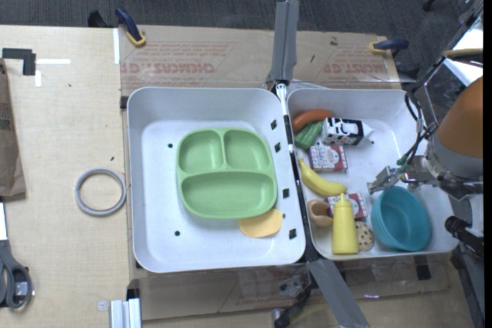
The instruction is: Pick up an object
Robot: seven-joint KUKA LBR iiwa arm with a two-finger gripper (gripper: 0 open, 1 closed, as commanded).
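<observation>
Fingers are seen spread, holding nothing, just above the blue bowl; its rim should probably be straddled squarely before closing.

The green divided plate in the left bin looks like smooth matt plastic. The blue bowl is glossy plastic. The bench is pale wood.

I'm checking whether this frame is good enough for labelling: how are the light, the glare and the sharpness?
Camera view: light is even and soft, with faint shadows under the green plate; the white left bin looks bright, with slight glare on its walls; the banana and blue bowl read clearly; small labels on the cartons are too soft to read; the gripper is slightly blurred.
</observation>
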